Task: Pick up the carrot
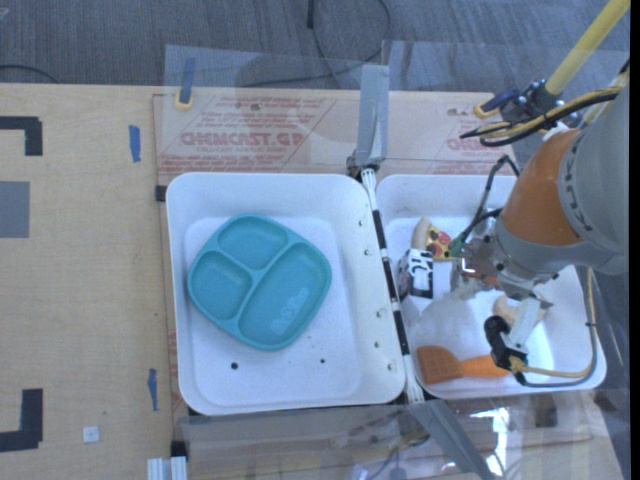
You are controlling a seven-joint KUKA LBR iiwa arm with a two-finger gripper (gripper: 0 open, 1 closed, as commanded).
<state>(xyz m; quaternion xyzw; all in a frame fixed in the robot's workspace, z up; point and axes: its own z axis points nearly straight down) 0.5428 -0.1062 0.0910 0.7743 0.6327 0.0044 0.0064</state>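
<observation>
The carrot (456,365) is an orange wedge lying flat near the front wall of the right bin (572,298). Its thick end points left and its tip points right. My gripper (468,270) hangs over the middle of the right bin, behind the carrot and apart from it. The grey wrist with its orange band covers much of the gripper from above. I see nothing held.
A teal divided plate (260,280) lies in the left bin (340,368). In the right bin, a white and black item (418,272) and a small pale toy with red and yellow (431,236) sit by the left wall, close to the gripper.
</observation>
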